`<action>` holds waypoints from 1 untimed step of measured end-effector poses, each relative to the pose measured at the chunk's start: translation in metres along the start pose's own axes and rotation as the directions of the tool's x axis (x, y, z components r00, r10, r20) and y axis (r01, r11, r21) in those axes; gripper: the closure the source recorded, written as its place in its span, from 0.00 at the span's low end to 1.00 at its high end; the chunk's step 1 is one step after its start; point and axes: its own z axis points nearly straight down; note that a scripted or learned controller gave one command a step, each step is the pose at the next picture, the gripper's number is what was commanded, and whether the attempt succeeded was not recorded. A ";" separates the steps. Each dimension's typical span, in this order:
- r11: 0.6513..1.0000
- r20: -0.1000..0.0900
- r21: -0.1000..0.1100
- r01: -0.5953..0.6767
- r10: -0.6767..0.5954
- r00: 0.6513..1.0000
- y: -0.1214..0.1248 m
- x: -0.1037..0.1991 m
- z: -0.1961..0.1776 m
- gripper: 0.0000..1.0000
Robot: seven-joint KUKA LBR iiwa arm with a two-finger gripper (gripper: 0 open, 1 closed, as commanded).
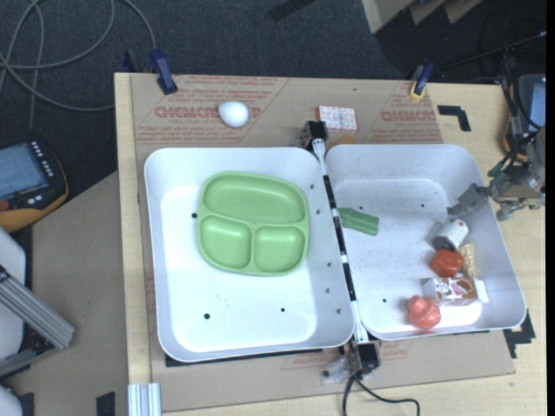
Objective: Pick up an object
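- The right bin (408, 167) held a pink-red round item (424, 312) nearest the front edge.
- Just behind it lay a flat printed packet (454, 290), touching a red round item (447, 263).
- A small white cylinder (453, 230) sat just behind the red round item.
- A green strip (359, 222) lay near the divider, well apart from that cluster.
- The left bin (173, 276) carried a green three-compartment plate (253, 222).
- The gripper (475, 199) hung at the right bin's far right wall; it was blurred, so whether it was parted or closed could not be told, and nothing was seen in it.
- A white egg-shaped object (232, 113) and a small patterned box (337, 118) rested on the board behind the bins.
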 end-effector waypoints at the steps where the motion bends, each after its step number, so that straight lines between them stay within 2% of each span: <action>1: 1.000 -0.003 -0.003 0.004 -0.004 1.000 -0.002 0.001 0.117 0.00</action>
